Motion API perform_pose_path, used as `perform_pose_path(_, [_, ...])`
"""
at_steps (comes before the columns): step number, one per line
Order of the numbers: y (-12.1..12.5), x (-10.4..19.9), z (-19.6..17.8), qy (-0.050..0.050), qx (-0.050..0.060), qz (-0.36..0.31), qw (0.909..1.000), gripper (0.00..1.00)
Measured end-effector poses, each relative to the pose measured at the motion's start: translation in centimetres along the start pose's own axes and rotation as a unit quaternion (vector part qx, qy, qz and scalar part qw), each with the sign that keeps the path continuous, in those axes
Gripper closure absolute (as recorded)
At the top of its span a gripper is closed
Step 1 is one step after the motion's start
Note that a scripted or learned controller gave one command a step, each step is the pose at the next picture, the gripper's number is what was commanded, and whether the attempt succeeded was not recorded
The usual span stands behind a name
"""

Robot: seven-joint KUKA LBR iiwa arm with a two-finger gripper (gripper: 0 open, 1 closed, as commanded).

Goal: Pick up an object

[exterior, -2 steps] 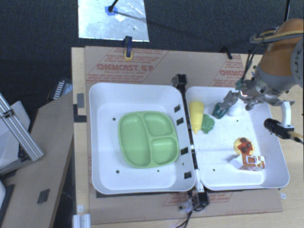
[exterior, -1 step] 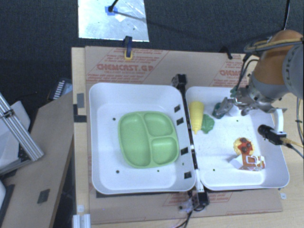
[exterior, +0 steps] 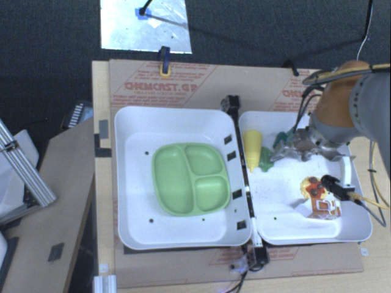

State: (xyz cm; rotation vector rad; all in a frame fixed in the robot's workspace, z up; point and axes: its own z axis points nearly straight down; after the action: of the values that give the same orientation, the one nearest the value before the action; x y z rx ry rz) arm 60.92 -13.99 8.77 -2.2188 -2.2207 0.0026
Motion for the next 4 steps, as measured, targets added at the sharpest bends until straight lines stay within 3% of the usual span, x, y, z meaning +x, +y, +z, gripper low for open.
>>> perform_pose_path(1, [0.2, -0.1, -1.4, -0.001, -0.004, 0.0, 1.0, 1.0])
perform_pose_path(4, [-0.3, 0.3, -18.2, -0.001, -0.006, -0.002, 1.0, 1.0])
